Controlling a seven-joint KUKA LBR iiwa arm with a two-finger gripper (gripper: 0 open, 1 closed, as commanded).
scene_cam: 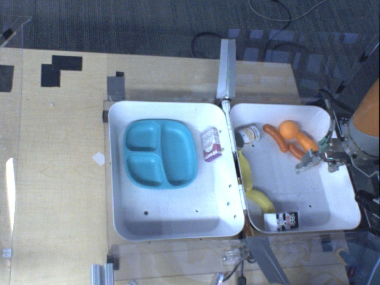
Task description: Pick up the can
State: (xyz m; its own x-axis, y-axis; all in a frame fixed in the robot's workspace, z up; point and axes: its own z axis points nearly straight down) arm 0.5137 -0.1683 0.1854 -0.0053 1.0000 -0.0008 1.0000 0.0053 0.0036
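camera view, small can (248, 135) on its side, silver w/ dark label, right bin's (341, 215) top-left corner, gripper (310, 161) spread, holding nothing

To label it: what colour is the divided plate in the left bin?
The plate is light blue, in the camera view.

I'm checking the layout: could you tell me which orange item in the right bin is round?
The orange, a ball; the carrots beside it are long and thin.
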